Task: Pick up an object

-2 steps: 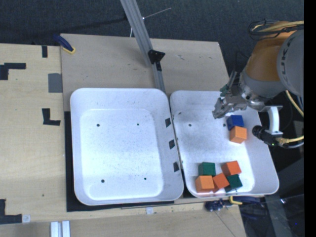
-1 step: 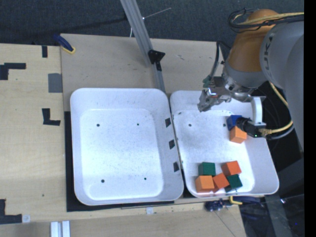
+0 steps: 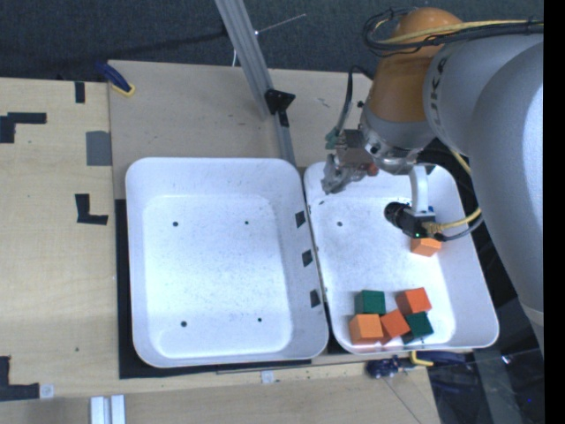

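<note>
**Q:** What are the large elements, and where do they stand relative to the end effector (image 3: 338, 177)?

**A:** The bench (image 3: 53, 263) carries two shallow white bins. The left bin (image 3: 146, 237) spreads away to the left of the end effector; the right bin (image 3: 468, 312) lies beneath it and extends toward the near edge of the view. The grey arm (image 3: 494, 104), with its orange band (image 3: 402, 82), rises behind and to the right of the end effector, which hangs over the far left corner of the right bin.

**Q:** Where are the graspable objects?

**A:** All are in the right bin, apart from the end effector. A lone orange block (image 3: 425, 246) lies to its right and somewhat nearer the viewer. Well beyond that, at the near end of the bin, sits a cluster of blocks (image 3: 390, 315), orange and green, packed in contact with one another.

**Q:** Is the end effector grasping anything?

**A:** Nothing is visible at its tip. Whether it is released or clenched cannot be told from this slanted view.

**Q:** Which step is in hand, and what does the next move call for?

**A:** Judged from the layout, this is the approach stage; no object is lifted. The next move calls for travel toward the near side of the bin and a descent over one block. The lone orange block looks the easier target, since the clustered blocks leave little clearance between neighbours.
</note>
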Robot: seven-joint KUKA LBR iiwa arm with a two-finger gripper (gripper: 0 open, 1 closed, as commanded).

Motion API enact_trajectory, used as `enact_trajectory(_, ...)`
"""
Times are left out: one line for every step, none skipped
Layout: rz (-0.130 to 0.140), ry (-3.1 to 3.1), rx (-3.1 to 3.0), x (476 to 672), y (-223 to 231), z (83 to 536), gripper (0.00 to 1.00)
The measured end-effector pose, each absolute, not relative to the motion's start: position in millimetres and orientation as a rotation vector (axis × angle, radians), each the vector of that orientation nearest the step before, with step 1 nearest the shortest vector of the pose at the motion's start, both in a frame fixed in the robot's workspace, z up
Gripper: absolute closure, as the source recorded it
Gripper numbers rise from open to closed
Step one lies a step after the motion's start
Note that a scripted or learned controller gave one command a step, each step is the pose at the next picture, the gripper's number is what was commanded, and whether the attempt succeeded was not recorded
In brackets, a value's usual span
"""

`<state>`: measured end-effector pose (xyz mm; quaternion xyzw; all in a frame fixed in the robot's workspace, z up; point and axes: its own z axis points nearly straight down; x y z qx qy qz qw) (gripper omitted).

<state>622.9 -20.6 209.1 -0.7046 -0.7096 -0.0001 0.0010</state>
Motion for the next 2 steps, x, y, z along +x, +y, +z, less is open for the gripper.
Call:
enact_trajectory(-0.001,-2.228,-2.212,630.2,32,211,1.0)
enact_trajectory(-0.003,-2.228,-2.215,653.5,72,230,1.0)
